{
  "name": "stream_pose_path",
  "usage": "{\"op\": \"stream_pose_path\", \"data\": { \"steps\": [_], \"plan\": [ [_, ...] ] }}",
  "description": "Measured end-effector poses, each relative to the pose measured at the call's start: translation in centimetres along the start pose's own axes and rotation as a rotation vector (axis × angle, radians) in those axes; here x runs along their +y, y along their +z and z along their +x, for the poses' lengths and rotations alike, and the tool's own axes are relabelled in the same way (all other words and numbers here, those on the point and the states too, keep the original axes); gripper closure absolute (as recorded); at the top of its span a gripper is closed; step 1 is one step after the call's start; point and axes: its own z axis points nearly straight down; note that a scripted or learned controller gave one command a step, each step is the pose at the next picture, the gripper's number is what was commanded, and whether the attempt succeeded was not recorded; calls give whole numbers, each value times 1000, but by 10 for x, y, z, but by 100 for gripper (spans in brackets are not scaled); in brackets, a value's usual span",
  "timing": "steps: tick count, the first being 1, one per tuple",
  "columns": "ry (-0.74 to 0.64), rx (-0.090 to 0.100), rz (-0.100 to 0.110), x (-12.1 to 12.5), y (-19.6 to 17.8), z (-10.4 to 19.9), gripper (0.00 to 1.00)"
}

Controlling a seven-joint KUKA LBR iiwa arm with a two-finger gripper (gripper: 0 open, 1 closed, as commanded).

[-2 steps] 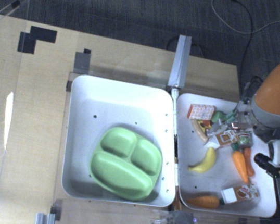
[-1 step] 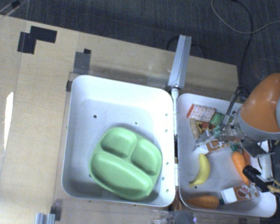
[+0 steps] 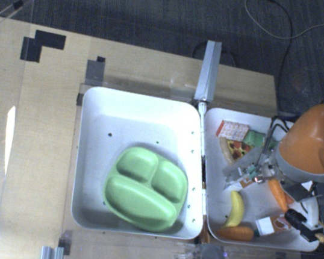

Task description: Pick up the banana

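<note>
A wooden surface (image 3: 24, 153) is carrying two white bins side by side. The left bin (image 3: 97, 115) is holding a green divided tray (image 3: 146, 187), lying slightly tilted toward the near right corner. A metal post (image 3: 209, 72) is standing at the far edge between the bins.

The right bin (image 3: 214, 125) is holding a clutter of things: a red-and-white packet (image 3: 232, 130) near the far wall, a pizza slice (image 3: 238, 150) just below it, the banana (image 3: 235, 209) lying roughly lengthwise toward the near wall, a sausage (image 3: 235, 232) just beside the banana's near end, and a carrot (image 3: 278, 194) to the right.

The arm is reaching in from the right, and the tool (image 3: 252, 170) is hanging just beyond the banana's far tip, over the bin floor. How far the tool is open cannot be told here, and nothing is visibly caught in it.

Judging from this, the banana is lying free in the bin and the pick is not yet made; lining up over the fruit, closing on it and lifting are all left.
</note>
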Motion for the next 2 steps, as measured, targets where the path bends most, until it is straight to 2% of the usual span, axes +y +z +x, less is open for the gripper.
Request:
{"op": "stream_pose_path", "data": {
  "steps": [1,2],
  "plan": [
    [141,21,43,-38,13,21,0],
    [-75,35,47,-48,16,-18,0]
  ]
}}
